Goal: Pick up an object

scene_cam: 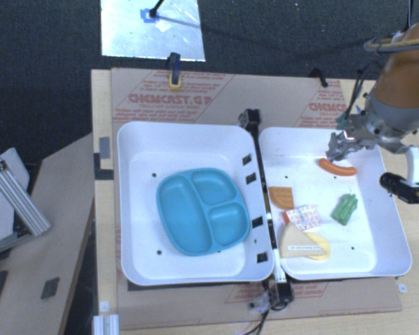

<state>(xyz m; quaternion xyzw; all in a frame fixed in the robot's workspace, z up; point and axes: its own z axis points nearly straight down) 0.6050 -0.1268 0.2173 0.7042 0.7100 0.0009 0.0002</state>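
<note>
So nearest the camera, at the front of the right bin (387,257), there's a pale yellow cheese wedge (304,245) sitting close to the divider. Just behind it is a small red-and-white patterned packet (304,217), and behind that an orange slice-shaped piece (281,197). Off to the right of those is a little green thing (345,209), kinda like a veggie toy, on its own patch of white.

The left bin (136,187) has a blue divided plate (202,210) lying flat in the middle, nothing on it that I can see.

Further back in the right bin is the hot dog (336,167), reddish-orange, lying roughly left to right with a slight tilt down toward the right end. That looks like the pick target to me, because the tool (342,147) sits right over it, just behind and above its left half. Can't tell from this angle whether the tool is spread or closed up, and nothing is visibly gripped in it, so I wouldn't call anything grabbed yet.

The key bit: the hot dog lies just in front of and under the tool, long axis running across the bin. My guess is the grab works best pinching across the short width, coming nearly straight down.

Behind everything, the bench (195,93) has printed cardboard on it with a yellow clamp (174,75) at the back edge.
</note>
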